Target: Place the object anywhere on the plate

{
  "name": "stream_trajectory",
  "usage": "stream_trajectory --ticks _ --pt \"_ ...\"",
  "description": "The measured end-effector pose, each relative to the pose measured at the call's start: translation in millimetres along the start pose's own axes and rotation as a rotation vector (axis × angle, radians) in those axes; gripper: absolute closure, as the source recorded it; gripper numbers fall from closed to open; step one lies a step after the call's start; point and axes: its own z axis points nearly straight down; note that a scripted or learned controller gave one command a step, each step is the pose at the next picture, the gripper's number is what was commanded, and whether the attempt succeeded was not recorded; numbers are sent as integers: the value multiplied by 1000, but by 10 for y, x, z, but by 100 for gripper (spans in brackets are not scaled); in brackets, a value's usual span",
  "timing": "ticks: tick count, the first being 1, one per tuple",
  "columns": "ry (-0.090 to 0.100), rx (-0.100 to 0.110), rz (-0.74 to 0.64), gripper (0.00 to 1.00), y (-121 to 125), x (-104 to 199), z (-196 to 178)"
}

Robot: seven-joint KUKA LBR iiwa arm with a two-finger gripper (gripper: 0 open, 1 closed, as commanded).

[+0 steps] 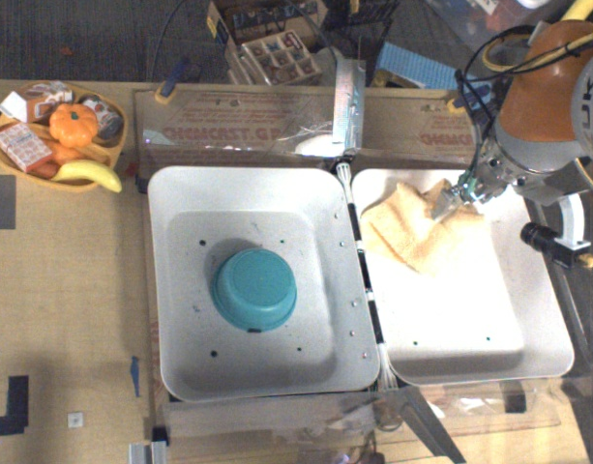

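Observation:
A teal round plate (255, 289) lies in the middle of the left bin (180, 211). A pale yellow cloth (402, 228) lies crumpled in the upper left part of the right bin (489, 317). My gripper (449, 205) reaches in from the right and sits at the cloth's right edge. It is shut on the yellow cloth, whose right corner is drawn up between the fingertips. The rest of the cloth still rests on the bin floor.
A ridge (359, 259) where the two bin rims meet separates cloth and plate. A cardboard wall (248, 129) runs behind the bins. A bowl of toy fruit (59, 138) stands at the far left. The arm's base and cables (557, 230) crowd the right bin's right side.

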Motion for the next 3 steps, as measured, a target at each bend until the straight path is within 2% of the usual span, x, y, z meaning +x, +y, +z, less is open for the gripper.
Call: stream_trajectory --ticks 1,2,3 --pt "-1 -2 0 100 9 -13 -422" --pt "0 -3 -399 100 312 468 -478" --pt "-2 -5 -798 100 500 860 -561"
